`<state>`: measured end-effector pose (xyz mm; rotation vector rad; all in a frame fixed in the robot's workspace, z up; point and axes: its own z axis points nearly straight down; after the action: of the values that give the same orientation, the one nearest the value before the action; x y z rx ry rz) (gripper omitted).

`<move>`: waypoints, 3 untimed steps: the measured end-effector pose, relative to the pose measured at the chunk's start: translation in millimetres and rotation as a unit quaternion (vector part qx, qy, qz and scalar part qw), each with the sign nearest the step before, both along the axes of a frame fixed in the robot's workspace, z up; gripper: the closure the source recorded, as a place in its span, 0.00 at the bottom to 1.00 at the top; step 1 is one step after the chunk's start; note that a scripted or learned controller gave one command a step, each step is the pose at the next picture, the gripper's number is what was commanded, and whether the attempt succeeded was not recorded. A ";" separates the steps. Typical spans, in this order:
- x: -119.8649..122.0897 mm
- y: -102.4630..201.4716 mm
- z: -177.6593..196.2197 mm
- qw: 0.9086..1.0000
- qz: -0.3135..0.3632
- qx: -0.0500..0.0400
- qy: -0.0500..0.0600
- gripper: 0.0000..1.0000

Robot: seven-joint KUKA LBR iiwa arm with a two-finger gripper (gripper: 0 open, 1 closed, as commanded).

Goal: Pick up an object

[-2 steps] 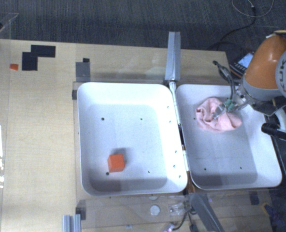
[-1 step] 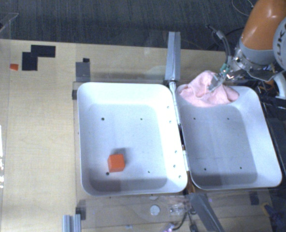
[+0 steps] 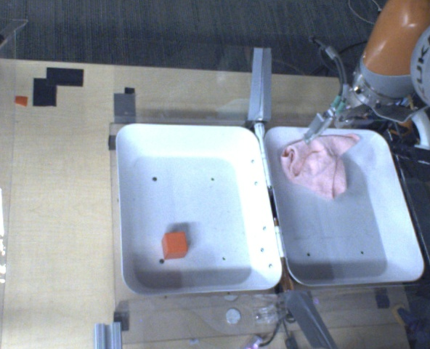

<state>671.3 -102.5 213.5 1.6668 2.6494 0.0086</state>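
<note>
Pink cloth (image 3: 318, 163) in right bin (image 3: 353, 267) | gripper (image 3: 313, 134) touching its top edge | finger spread: cannot tell

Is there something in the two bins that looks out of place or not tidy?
Only mildly. The pink crumpled cloth lies bunched in a heap at the far end of the right white bin. The small orange block rests flat in the left white bin.

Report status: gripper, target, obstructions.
Gripper at pink cloth's top edge, right bin; grasp unconfirmed. Cloth bunched at bin's far end. Orange block alone in left bin. Nothing blocking.
</note>
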 end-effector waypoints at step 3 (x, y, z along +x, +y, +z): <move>-2.7 1.5 -121.3 0.998 -0.055 -0.003 0.007 0.00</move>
<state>668.7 -101.0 92.2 1.8142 2.5613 -0.0125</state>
